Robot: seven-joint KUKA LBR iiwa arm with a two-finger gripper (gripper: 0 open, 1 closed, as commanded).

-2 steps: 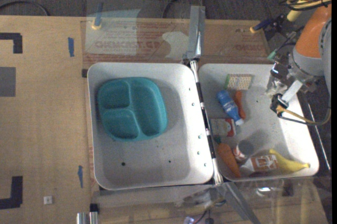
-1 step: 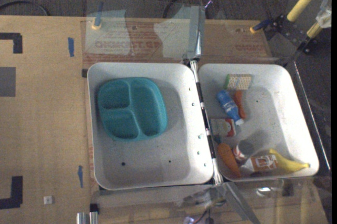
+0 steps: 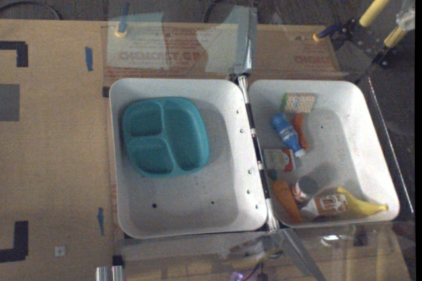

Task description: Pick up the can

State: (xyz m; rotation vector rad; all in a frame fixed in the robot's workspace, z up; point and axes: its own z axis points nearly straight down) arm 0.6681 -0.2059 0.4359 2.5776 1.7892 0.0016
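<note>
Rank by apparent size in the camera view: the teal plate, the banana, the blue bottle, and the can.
1. Teal plate, clearly largest.
2. Banana.
3. Blue bottle, a little shorter than the banana.
4. Can, smallest, but partly hidden among other items, so its rank is unsure.

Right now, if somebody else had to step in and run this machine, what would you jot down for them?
Claw: I can't say if it is open or shut.
The can sits near the front of the right bin, wedged among a carrot, a small carton and a banana. A blue bottle and a cracker box lie further back.
The left bin holds a teal divided plate.
Done: nothing; the can is not lifted.
Left: reach in, grip the can, raise it.
</note>
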